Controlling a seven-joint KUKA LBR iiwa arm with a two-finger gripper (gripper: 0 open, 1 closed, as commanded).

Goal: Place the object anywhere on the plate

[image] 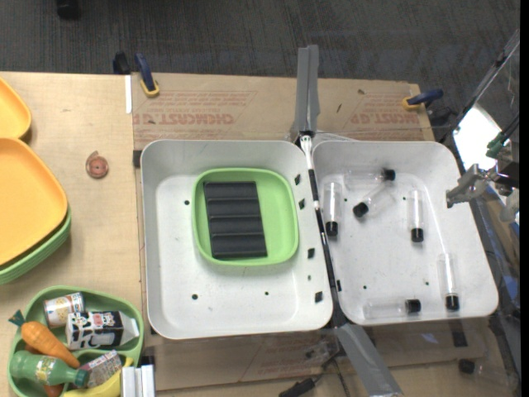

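A black ridged block lies flat in the middle of the green plate, which sits in the left bin. If that block is the object, the placing looks finished. Clear capped tubes lie scattered in the right bin.

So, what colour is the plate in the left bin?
Light green, with a ribbed black block lying on it; the plate shows in the camera view.

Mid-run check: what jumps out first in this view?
The green plate in the left bin, carrying a black ribbed block. Next, the clear black-capped tubes scattered across the right bin. The end effector sits at that bin's right edge.
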